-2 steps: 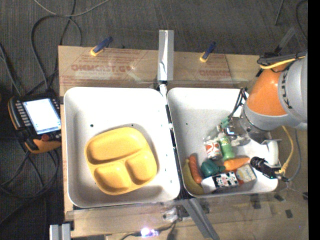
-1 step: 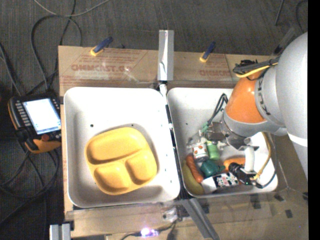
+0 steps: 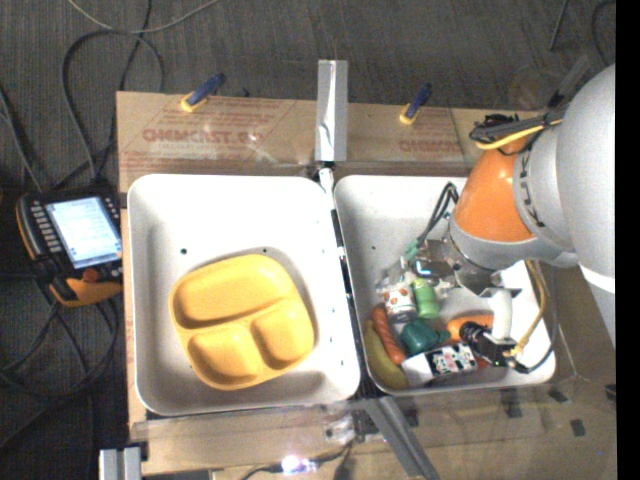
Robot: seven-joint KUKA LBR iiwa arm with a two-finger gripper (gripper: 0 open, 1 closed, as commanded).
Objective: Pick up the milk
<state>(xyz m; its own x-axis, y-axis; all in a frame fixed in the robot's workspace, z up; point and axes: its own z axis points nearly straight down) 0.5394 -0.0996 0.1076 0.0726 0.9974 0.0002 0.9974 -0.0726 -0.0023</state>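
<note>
Many ways of missing the milk (image 3: 398, 296) here. Taking it to be the small white carton with red print, lying at the left of the right bin (image 3: 380, 203), right of frame centre. Touching a green bottle (image 3: 427, 298) on its right, crowding a red sausage-like piece (image 3: 384, 324) and a banana (image 3: 383, 353) below. Hanging just above and right of it, the gripper (image 3: 428, 266); jaws apart or together, impossible to tell. Probably risking closing on the bottle instead, or shoving the carton sideways, packed this tightly. Working over smooth white plastic, likely slippery. Sharing brown cardboard (image 3: 230, 138) with the left bin (image 3: 150, 268) holding a yellow divided tray (image 3: 243, 318); a pendant (image 3: 75, 230) lying at frame left on dark carpet (image 3: 60, 388).
</note>
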